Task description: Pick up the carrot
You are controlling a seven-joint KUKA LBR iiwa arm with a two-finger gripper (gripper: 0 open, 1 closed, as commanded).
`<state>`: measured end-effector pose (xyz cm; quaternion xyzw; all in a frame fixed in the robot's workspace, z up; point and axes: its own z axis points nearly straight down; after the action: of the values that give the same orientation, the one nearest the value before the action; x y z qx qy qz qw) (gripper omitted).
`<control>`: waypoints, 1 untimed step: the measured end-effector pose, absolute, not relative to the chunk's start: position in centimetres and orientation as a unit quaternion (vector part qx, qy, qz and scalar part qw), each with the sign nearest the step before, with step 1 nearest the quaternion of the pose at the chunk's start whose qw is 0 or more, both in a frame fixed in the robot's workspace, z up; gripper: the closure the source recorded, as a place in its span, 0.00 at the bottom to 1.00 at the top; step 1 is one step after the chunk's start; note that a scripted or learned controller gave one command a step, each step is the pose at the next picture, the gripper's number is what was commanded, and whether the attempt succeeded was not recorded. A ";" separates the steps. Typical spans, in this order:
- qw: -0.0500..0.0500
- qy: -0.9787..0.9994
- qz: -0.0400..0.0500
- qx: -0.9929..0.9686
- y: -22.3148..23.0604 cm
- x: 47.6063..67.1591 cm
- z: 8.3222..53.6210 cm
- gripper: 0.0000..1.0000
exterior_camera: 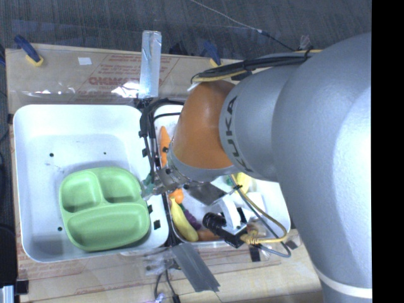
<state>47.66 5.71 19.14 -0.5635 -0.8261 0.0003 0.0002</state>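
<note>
Camera view: KUKA arm [265,125] reaches over the right white bin [281,216], hiding most of it. The carrot [165,141] lies at that bin's left side, partly covered by the orange band. A banana [181,222] lies nearer the front. The left bin [38,131] holds a green divided tray [104,208].

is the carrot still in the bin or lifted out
In the bin: an orange carrot lies along the right bin's left wall, partly hidden by the arm.
</note>
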 end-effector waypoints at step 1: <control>0.001 -0.728 0.001 -0.685 5.2 49.7 23.0 1.00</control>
<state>49.69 5.23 23.04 -0.6855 -0.7281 0.0011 0.0008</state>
